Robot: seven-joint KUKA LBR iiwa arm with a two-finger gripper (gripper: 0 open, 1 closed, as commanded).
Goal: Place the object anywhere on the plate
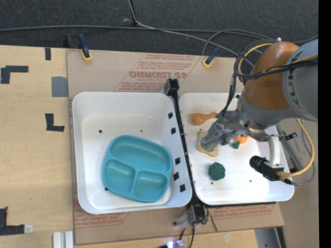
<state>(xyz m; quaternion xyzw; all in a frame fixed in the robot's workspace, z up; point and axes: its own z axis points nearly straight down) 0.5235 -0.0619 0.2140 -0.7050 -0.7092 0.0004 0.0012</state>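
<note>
While the end effector [216, 136] is hovering low in the right bin [258, 190], can't tell its grip state; a small object [209, 146] is lying just beneath it, w/ the teal plate [137, 168] sitting in the left bin [88, 112], well to the left.

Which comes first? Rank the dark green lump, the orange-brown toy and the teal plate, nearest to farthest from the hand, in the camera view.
Measured from the hand in the right bin:
1. Orange-brown toy, just above and left of it, and dark green lump, just below it: too close to call.
2. Teal plate, across the divider in the left bin.
</note>
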